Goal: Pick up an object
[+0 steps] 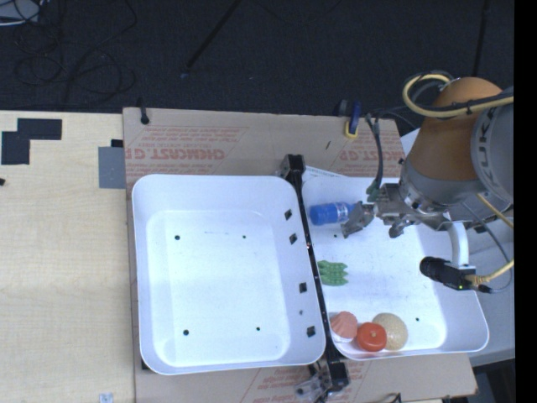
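The arm is seen reaching in over the right bin (457,330), and the pincer (379,217) is poised low near that bin's upper left part. A blue bottle (329,214) is lying on its side just beside the pincer, toward the divider between the two bins. No contact with it can be made out.

Risk is judged to sit right here: the bottle is round and lying flat, so a close made slightly off its axis could send it rolling toward the bin wall rather than being caught. A descent made too near the divider could also bring a finger down on the rim.

The pincer is seen spread fairly wide, its dark fingers splayed to either side, and nothing is held between them.

Other candidates are left lower in the same bin: a small green object (333,273) near the divider, and at the bottom edge a pink piece (343,324), a red round piece (371,337) and a pale round piece (393,328) crowded together, touching. That cluster would likely be harder to separate cleanly. The left bin (159,309) is not being approached.
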You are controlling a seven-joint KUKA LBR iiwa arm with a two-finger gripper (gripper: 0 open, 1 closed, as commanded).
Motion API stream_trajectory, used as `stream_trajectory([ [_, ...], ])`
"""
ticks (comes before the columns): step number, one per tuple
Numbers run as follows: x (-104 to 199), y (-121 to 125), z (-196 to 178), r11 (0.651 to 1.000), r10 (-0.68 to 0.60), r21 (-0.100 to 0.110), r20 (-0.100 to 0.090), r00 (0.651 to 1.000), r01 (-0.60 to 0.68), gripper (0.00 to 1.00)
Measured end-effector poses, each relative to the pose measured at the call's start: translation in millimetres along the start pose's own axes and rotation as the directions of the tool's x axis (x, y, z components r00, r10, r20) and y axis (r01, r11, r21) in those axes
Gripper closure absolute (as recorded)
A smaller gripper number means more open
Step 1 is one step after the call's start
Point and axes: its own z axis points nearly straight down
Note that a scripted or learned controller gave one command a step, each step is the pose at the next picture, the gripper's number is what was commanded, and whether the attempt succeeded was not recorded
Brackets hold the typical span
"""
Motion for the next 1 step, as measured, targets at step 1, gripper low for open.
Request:
stream_trajectory([
  [1, -69.2, 40.5, -81.8, 1.000, 0.004, -0.011, 0.006, 1.000, -0.004, 0.00],
])
